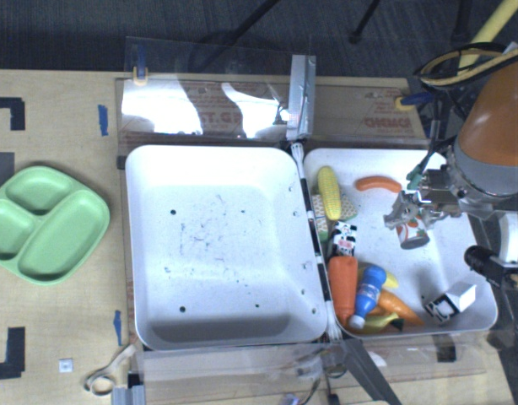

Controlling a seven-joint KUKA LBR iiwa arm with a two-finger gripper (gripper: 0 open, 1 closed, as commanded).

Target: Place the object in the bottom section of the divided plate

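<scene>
— While my gripper [408, 226] hangs over the right white bin [482, 310], is it gripping?
— I can't tell. The green divided plastic plate [46, 224] sits far left on the tabletop [56, 327].

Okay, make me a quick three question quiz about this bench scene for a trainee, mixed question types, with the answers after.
1. True or false: the green divided plate sits inside the left bin.
2. Which bin holds the corn cob, carrot and blue bottle?
3. The gripper is above: A) the plate, B) the left bin, C) the right bin.

Key: 1 false, it lies on the bench left of the bins. 2 the right bin. 3 C.
</scene>
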